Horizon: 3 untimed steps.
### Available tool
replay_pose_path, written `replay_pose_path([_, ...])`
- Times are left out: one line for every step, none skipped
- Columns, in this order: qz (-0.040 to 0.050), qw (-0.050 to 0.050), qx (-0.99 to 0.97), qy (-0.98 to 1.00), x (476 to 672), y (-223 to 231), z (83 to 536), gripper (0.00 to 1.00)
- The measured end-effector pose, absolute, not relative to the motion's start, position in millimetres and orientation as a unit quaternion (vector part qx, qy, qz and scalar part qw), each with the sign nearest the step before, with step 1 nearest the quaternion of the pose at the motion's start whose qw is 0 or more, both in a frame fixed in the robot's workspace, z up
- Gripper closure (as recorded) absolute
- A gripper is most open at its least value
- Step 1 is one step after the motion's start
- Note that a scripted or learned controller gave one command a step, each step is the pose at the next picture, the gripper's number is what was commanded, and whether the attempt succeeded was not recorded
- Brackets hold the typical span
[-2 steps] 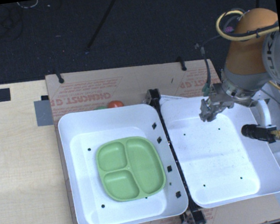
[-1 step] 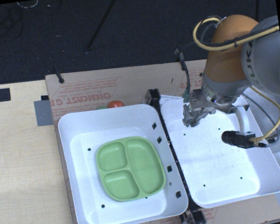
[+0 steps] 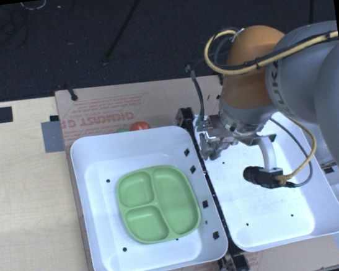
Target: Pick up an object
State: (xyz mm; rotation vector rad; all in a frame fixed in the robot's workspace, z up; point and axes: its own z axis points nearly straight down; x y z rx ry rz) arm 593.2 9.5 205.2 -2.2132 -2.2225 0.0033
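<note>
The arm (image 3: 286,77) reached in from the right over the right bin (image 3: 282,222), its gripper (image 3: 211,143) low at that bin's upper left corner, beside the divide between the bins; whether it was clenched or released could not be told. In the left bin (image 3: 92,167) a green three-part plate (image 3: 158,203) lay flat near the middle. A small red thing (image 3: 139,126) sat just behind that bin's back rim.

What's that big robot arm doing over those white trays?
The robot arm is reaching in over the right bin, near the top of the wall where the two bins meet. It is supposed to pick something up. A green divided plate lies flat in the left bin, untouched. A small red thing sits just behind that bin.
</note>
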Motion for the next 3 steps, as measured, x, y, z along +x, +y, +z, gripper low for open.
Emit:
replay_pose_path([0.0003,0.002,-0.705,-0.709,596.9,66.5,217.8,1.00])
replay_pose_path([0.0004,0.002,-0.705,-0.709,589.9,111.0,230.1,1.00])
replay_pose_path([0.0014,0.001,-0.706,-0.708,589.8,109.4,229.6,0.00])
